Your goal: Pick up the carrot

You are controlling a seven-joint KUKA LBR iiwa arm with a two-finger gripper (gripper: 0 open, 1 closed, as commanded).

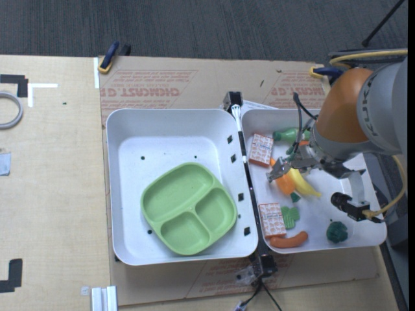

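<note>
Here the bench (52,173) is covered in brown cardboard, with dark carpet beyond its far edge. Two white bins sit side by side: the left bin (130,135) carries a green divided plate (189,208), and the right bin (369,238) carries the small things. The arm (363,109) covers the right bin's far right corner, and whether the gripper (280,170) has closed on anything cannot be told; it sits low, right at the carrot (285,184) near the bin's middle. A yellow banana (305,185) touches the carrot. A green vegetable (285,135) is partly hidden behind cables. Two small printed boxes (261,149) lie along the bin's left wall, a red sausage (288,240) by the near edge, a broccoli (336,232) at the near right corner.
</note>
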